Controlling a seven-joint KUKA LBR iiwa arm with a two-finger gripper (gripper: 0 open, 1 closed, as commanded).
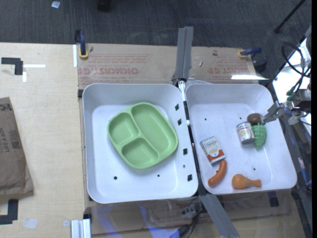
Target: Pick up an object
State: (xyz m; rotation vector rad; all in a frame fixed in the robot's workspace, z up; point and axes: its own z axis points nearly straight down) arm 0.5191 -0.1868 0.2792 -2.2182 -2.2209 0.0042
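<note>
Nothing is looking picked up yet; every object is lying loose. The green divided plate (142,134) is sitting mid left bin (91,148). In the right bin (282,172), a small carton (212,149), sausage (218,173) and drumstick (245,182) are crowding the near edge. A tin (244,133), brown lump (254,118) and green toy (259,135) are touching by the right wall, where the gripper (275,112) is reaching, its state impossible to judge

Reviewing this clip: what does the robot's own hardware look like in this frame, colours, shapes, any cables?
At the right edge of the right white bin, a slim metallic grey tool with thin, tapering fingers reaches in. Behind it sits blocky grey and dark hardware with small bright spots, too blurred to read. Thin dark cables loop above it near the frame's right side. No markings are legible at this size.
</note>
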